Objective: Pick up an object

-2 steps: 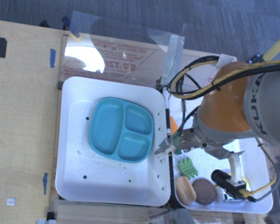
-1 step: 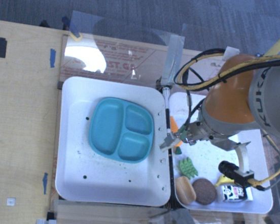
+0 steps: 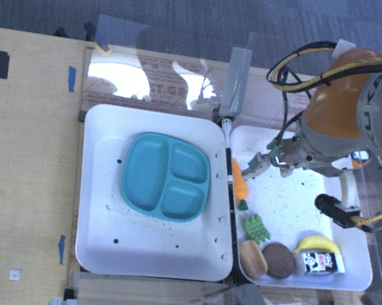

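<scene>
Wooden bench (image 3: 15, 160) on blue-grey carpet; left bin (image 3: 95, 240) holds a teal divided plate (image 3: 167, 177). My gripper (image 3: 255, 165), fingers slightly parted and holding nothing, hovers in the right bin (image 3: 289, 203), the carrot (image 3: 240, 185) just at its 7 o'clock

claw (image 3: 257, 165) above right bin (image 3: 364, 265), near carrot (image 3: 240, 184) | blue tray (image 3: 166, 177) in left bin (image 3: 95, 240)

Bright, even light from above. Strong white glare lies on the clear sheet (image 3: 151, 80) behind the left bin (image 3: 103, 130). Shadows are soft and faint. The picture is slightly soft overall, with the arm (image 3: 351, 100) a little blurred.
</scene>
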{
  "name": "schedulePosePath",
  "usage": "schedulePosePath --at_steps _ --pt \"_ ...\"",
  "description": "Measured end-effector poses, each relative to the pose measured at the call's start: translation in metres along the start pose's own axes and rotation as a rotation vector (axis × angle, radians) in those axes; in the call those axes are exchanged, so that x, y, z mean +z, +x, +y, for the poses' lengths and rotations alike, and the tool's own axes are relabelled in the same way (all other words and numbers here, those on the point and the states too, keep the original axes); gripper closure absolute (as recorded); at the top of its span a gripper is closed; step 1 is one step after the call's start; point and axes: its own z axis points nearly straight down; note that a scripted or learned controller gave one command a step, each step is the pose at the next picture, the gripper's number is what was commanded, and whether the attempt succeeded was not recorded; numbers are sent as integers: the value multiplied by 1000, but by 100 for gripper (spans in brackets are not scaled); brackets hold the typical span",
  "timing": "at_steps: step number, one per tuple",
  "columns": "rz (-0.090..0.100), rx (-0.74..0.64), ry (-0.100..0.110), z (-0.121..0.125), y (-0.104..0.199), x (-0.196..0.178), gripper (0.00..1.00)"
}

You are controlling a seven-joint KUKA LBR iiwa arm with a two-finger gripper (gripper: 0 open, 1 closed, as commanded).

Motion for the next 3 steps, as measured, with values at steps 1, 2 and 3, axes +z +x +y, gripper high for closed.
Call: schedulePosePath --at_steps 1,2,3 --pt "0 130 -1 24 -7 0 0" --pt "-2 -27 -1 64 -92 1 0" --pt "-5 -148 -9 44 -114 -88 0"
